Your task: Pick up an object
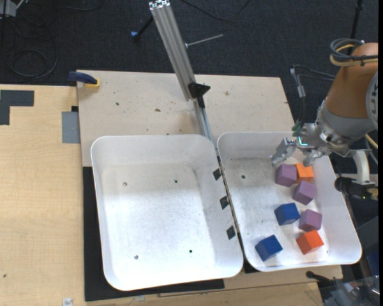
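Progress: nothing lifted yet, I judge; every cube sits on the floor of the right bin [242,190].
End effector [295,150]: poised above the top purple cube [285,174]; grip state I cannot tell.
Neighbours: orange cube [305,171] touching it, second purple cube [304,192] just beside, crowding the approach.
Left bin [115,171]: alongside on the worktop [134,107].

This is looking like a robotics lab or test cell; a bare plywood bench [147,104] is carrying two shallow white bins [115,148] at centre; an aluminium extrusion post [173,40] is slanting up toward 12 o'clock; black cables [25,59] are trailing over dark carpet at 11 o'clock; a blue-and-yellow clamp [84,79] is gripping the bench edge at 10 o'clock.
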Motion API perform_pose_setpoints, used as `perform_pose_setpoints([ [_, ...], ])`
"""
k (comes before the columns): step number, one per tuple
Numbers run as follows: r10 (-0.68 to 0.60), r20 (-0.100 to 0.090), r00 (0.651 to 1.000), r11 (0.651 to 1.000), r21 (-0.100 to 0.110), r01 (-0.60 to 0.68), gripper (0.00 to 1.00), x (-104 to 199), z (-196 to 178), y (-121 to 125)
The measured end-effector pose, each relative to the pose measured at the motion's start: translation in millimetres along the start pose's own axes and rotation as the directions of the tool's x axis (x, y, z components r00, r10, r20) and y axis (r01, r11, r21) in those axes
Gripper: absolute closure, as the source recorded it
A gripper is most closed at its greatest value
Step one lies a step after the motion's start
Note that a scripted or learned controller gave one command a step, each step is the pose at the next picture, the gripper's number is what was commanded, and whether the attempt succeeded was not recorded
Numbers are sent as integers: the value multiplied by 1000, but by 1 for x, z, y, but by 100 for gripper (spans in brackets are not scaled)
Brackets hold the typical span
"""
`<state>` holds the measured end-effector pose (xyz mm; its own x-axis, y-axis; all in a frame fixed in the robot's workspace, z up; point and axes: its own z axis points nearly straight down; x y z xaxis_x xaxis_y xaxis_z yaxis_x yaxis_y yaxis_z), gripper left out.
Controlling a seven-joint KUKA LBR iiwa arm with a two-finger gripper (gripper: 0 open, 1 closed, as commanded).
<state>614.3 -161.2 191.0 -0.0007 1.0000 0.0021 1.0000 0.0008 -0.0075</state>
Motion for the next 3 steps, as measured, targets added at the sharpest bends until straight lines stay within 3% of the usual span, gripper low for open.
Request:
perform_pose_setpoints([
  [1, -1, 1, 1000, 1000, -4, 1, 0, 0, -3, 1],
  [2, -2, 1, 1000, 1000, 0, 2, 0, 0, 43, 6],
  [3, 1, 8, 1000, 1000, -25, 0, 0, -2, 71, 11],
])
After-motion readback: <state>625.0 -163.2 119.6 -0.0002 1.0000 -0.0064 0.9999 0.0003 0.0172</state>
